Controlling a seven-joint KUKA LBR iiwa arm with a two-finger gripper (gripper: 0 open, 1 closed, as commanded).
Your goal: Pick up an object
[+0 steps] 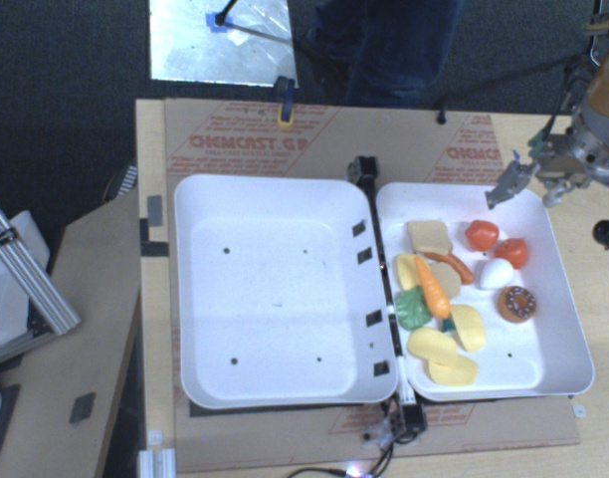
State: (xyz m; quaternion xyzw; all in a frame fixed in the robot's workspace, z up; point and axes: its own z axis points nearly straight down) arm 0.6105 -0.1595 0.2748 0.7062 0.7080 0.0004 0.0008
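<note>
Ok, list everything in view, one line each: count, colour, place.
bins: 2, white, side by side on the bench
tomatoes: 2, red, right bin, far side
egg: 1, white, beside the tomatoes
donut: 1, brown, right bin, right side
bread: 1, tan, right bin, far left
carrot: 1, orange, right bin, middle
greens: 1, green, by the carrot
yellow pieces: several, yellow, right bin, near side
clamp: 1, blue and yellow, bench's far edge
gripper: 1, grey, open, above the right bin's far edge
</note>
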